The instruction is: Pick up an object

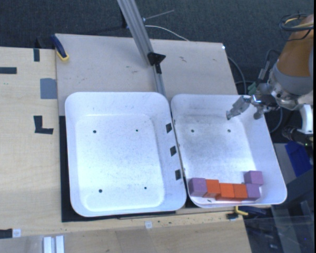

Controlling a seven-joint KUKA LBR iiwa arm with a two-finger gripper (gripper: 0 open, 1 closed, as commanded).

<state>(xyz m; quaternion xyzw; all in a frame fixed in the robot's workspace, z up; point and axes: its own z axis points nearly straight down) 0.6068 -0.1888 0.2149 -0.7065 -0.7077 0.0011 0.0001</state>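
A pale wooden bench [21, 157] stands on dark carpet [210, 9].

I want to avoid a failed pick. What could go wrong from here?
1. The purple and orange blocks lie packed in a row against the right bin's near wall, so fingers may find little room.
2. The end effector is at the bin's far corner, so the approach is long and could clip the rim.
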